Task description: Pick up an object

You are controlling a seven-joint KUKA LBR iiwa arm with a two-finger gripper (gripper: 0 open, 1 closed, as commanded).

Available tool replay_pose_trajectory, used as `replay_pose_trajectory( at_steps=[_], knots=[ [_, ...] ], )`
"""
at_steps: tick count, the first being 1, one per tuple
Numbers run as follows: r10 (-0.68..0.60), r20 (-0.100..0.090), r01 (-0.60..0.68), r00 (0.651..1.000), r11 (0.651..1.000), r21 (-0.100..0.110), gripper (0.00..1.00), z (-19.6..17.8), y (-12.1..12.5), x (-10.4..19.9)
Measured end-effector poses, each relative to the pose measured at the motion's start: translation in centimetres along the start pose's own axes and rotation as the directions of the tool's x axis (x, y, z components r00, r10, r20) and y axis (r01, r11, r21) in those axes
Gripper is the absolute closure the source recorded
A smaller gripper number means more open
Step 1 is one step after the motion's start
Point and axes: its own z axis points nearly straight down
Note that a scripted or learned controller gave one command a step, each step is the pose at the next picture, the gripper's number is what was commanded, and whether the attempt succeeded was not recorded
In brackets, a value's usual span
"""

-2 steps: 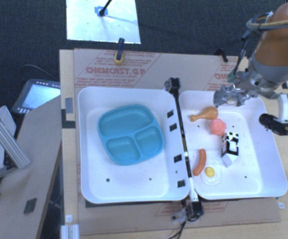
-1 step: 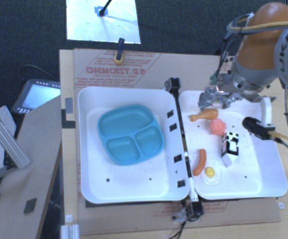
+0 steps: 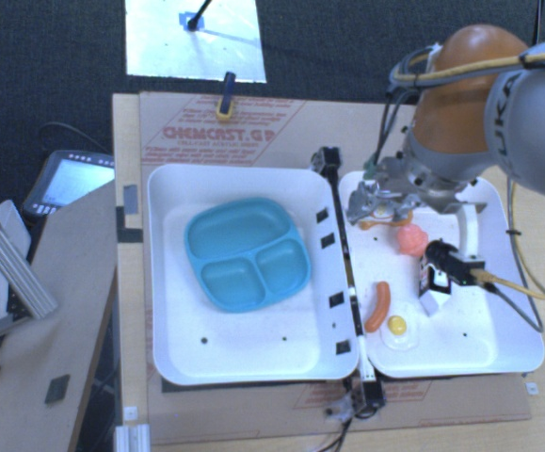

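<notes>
In right bin (image 3: 498, 347), upper left: pincer (image 3: 374, 205) low over orange item (image 3: 377, 223); finger state impossible to tell. Just right: pink ball (image 3: 410, 240). Lower down: sausage (image 3: 376, 306), fried egg (image 3: 397, 329). In left bin (image 3: 168, 252): blue divided tray (image 3: 248, 252).

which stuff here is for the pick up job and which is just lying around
For the job:
- hand, low over the right bin
- pink ball
- orange sausage
- fried egg
- black and white piece

Lying about:
- blue divided tray in the left bin
- yellow clamp on the cardboard
- tablet on the side table
</notes>
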Motion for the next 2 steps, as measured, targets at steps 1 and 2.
replay_pose_trajectory(
  at_steps=[1,2],
  knots=[
    [-0.001,-0.001,0.001,1.000,1.000,-0.001,1.00,0.7,-0.9,5.9],
    [-0.001,-0.001,0.001,1.000,1.000,-0.001,1.00,1.7,-2.3,11.2]
  ],
)
